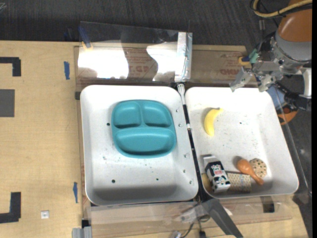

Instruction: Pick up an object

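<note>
My gripper (250,83) hangs over the far rim of the right bin (277,133), open, with nothing between its fingers. A yellow banana (211,120) lies in that bin's upper left, well below and left of the gripper. Along the near edge sit a small black-and-white carton (217,175), a speckled tube (239,182), an orange drumstick-shaped toy (247,168) and a round tan speckled piece (258,166). The toy lies against the round piece.
A teal divided plate (143,128) lies in the left bin (94,148). A clear plastic sheet with tape (148,53) stands behind the left bin. The arm's orange band (297,26) and cables are at the upper right.
</note>
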Controlling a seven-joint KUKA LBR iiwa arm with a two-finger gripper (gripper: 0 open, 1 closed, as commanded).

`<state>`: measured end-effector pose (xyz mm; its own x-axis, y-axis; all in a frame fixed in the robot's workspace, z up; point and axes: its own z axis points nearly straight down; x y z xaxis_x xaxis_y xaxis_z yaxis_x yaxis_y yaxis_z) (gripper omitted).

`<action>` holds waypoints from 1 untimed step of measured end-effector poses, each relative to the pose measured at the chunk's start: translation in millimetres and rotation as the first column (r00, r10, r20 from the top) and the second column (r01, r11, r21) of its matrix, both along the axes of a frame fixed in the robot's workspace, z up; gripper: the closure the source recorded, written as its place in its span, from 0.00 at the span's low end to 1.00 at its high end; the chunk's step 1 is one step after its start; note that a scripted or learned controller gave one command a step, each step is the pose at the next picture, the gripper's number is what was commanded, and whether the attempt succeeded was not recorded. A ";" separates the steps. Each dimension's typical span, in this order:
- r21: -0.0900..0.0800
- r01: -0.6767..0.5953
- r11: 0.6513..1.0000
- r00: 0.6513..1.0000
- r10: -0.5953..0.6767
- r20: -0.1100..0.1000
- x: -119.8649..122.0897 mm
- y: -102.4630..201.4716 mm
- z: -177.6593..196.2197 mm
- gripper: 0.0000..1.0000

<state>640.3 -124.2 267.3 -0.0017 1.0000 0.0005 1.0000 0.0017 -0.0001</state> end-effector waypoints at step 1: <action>0.002 -0.104 0.995 0.995 0.104 -0.006 -37.6 52.9 -86.4 0.00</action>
<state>602.7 -71.3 180.9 -0.1057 0.9944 0.0020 0.9944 0.1057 -0.0061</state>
